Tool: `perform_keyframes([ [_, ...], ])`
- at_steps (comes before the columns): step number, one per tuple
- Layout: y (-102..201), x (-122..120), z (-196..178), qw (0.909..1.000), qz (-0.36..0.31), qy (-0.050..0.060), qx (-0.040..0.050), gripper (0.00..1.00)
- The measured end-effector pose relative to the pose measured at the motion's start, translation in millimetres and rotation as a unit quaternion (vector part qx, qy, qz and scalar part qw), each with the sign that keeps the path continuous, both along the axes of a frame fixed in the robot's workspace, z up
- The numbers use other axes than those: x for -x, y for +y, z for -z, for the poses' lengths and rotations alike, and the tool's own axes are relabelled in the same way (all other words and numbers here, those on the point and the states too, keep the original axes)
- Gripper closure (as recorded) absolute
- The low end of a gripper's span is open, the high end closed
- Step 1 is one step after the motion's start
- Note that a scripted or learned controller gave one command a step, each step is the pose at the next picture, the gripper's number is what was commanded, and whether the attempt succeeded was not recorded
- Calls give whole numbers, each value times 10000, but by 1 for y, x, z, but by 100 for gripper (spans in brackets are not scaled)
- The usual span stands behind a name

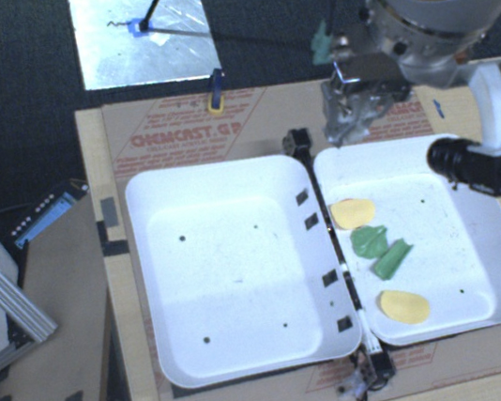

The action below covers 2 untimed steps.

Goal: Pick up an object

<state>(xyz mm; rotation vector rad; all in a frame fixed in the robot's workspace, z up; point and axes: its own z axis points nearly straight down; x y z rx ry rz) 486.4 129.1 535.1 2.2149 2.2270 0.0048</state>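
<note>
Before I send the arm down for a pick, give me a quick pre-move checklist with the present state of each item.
1. Targets present: ok. Upper yellow piece, green piece and lower yellow piece lie in the right bin.
2. Targets separated: not ok. The green piece sits close between the two yellow ones, near the bin's left wall.
3. Claw position: not ok. It hangs above the right bin's far edge, not over any piece.
4. Claw carrying nothing: ok, nothing shows between its tips.
5. Claw opening: cannot tell.
</note>
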Motion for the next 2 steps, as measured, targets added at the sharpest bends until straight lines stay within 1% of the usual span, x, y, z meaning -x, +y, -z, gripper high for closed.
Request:
perform_keyframes([
  [2,61,0,0,10000,-3,3,-2,100],
])
